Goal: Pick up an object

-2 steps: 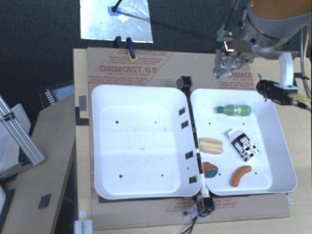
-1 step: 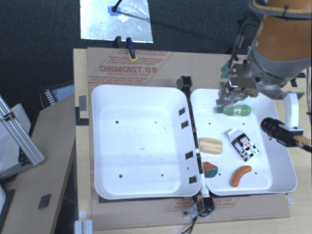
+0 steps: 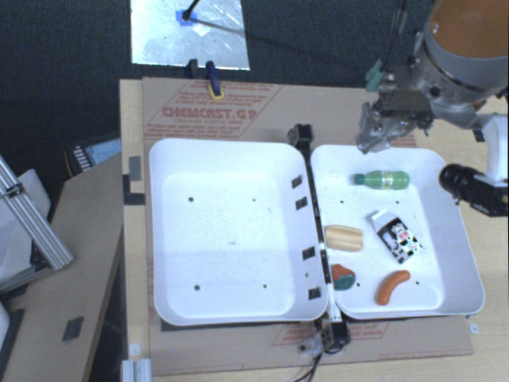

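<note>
hand [image 3: 374,140] hovers at the right bin's [image 3: 453,213] far rim, green bottle [image 3: 382,181] just at its 6 o'clock, can't tell its grip state

**Surfaces and materials on the bench**

Two shallow bins, the left bin [image 3: 223,229] and the right bin [image 3: 453,237], look like smooth white plastic with a faint sheen. They sit on a matt brown cardboard sheet [image 3: 215,106] printed in red. Beyond it lies a shiny, crinkled metallic foil sheet [image 3: 191,22] on dark, rough-looking carpet [image 3: 64,54]. The green bottle [image 3: 382,181] appears glossy plastic. The arm's orange band [image 3: 469,14] is smooth and satin; the gripper [image 3: 374,139] looks dull grey metal.
</note>
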